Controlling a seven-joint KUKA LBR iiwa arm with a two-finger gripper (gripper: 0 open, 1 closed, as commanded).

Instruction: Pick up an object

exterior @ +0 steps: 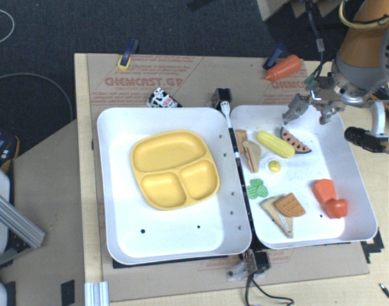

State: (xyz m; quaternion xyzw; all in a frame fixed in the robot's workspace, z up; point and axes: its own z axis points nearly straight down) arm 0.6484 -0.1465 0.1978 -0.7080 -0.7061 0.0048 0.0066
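Note:
My gripper (311,111) hangs over the far edge of the right bin (357,190), its two fingers spread apart with nothing between them. Just below and left of it lie a watermelon slice (295,143) and a yellow corn cob (275,144). Further in the right bin are a small yellow piece (274,166), tan bread-like pieces (249,153), a green leafy piece (256,187), a brown sandwich wedge (284,210) and an orange-red toy (329,198).
The left bin (118,209) holds a yellow divided plate (174,169). An orange clamp (284,67) and a yellow-blue clamp (126,55) sit at the bench's back edge. A black-and-white object (161,98) lies behind the left bin.

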